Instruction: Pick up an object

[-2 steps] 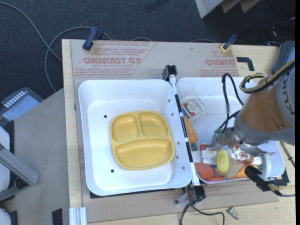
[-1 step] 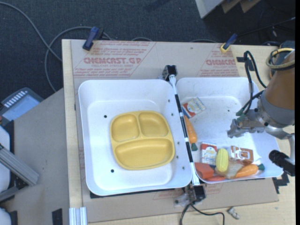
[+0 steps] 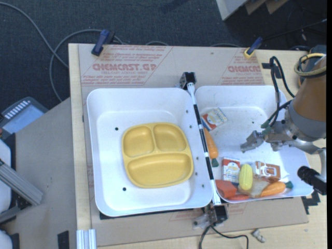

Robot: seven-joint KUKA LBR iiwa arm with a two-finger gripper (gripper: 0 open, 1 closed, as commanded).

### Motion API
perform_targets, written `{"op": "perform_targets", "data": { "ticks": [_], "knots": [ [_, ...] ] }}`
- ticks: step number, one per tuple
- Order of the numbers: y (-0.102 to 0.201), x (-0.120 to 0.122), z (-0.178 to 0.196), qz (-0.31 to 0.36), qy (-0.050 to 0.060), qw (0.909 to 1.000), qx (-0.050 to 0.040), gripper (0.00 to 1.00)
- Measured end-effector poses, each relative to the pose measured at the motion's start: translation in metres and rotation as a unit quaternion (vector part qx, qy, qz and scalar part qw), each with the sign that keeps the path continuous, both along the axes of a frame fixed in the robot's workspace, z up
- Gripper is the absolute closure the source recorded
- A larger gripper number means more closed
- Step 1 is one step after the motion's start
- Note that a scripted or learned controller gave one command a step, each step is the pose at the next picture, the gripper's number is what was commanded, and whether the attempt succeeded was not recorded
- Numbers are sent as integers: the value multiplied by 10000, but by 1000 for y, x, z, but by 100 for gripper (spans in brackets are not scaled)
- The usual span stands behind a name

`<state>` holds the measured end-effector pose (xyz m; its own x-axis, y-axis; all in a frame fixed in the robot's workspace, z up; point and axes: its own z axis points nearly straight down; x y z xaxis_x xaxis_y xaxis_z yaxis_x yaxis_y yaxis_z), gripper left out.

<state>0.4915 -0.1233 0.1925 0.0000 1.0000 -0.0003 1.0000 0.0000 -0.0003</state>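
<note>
Your gripper (image 3: pixel 250 143) hangs low over the bare middle of the right bin (image 3: pixel 236 95), and whether it is spread or pressed together can't be told. The toy food (image 3: pixel 246 177) heaped at that bin's near edge looks light, hard and slick. Take the corn cob across its middle; the pieces beneath overlap and are hard to tell apart.

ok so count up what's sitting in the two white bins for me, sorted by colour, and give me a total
Yellow: 2, the divided tray and a corn cob
Orange: 2, a carrot by the divider and a carrot at the front
Red: 1, a piece under the corn
White-and-red packets: 3
Total: 8
</note>
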Motion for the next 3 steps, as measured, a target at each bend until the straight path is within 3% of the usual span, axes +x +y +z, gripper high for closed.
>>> {"op": "perform_targets", "data": {
  "ticks": [1,2,3],
  "knots": [
    [17,-10,-94,-6,-21,10000,-8,0],
    [17,-10,-84,-9,-31,10000,-17,100],
    [86,40,-8,5,-4,10000,6,100]
  ]
}}
